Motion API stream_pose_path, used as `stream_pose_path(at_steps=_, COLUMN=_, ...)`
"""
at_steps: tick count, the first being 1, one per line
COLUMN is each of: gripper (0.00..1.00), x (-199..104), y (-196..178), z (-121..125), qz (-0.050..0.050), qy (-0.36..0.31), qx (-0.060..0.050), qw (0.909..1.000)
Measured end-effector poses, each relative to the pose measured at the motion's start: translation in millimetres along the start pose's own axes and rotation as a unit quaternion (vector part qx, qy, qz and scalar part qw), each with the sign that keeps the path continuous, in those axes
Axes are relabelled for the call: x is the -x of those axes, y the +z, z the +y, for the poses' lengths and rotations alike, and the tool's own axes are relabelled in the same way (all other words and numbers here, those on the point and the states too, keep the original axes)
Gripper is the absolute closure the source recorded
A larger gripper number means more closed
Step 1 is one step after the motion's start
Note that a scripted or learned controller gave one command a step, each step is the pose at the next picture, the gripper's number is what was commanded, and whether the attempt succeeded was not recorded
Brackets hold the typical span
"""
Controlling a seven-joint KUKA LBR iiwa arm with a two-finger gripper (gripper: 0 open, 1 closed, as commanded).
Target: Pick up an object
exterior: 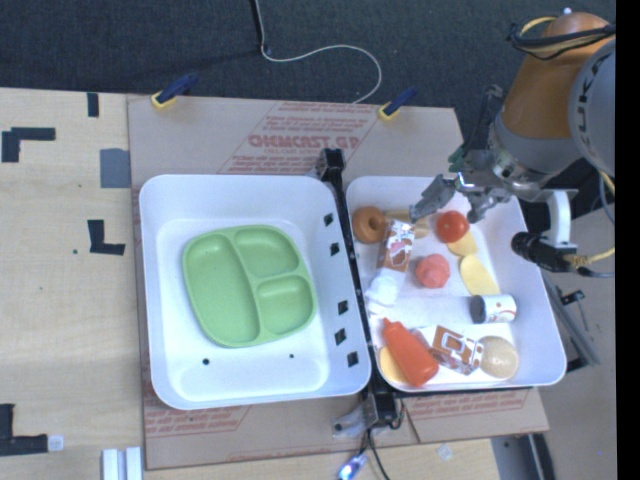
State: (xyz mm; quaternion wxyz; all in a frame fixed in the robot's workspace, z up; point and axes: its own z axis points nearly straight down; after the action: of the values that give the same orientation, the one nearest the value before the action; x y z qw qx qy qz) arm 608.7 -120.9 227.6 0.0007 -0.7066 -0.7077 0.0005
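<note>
Overhead, the two-finger gripper [458,196] hangs with fingers spread apart above a round red tomato [451,226]; the cardboard's red lettering is unreadable.

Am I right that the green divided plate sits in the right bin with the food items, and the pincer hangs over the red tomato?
Not quite. The camera view shows the green divided plate in the left bin, apart from the food items. The rest holds: the pincer hangs over the red tomato in the right bin.
</note>
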Motion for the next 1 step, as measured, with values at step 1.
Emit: stream_pose_path(at_steps=1, gripper=0.0, x=-11.8, y=149.5, z=-7.3, qz=0.001, qy=0.0, qx=-0.002, qw=1.0)
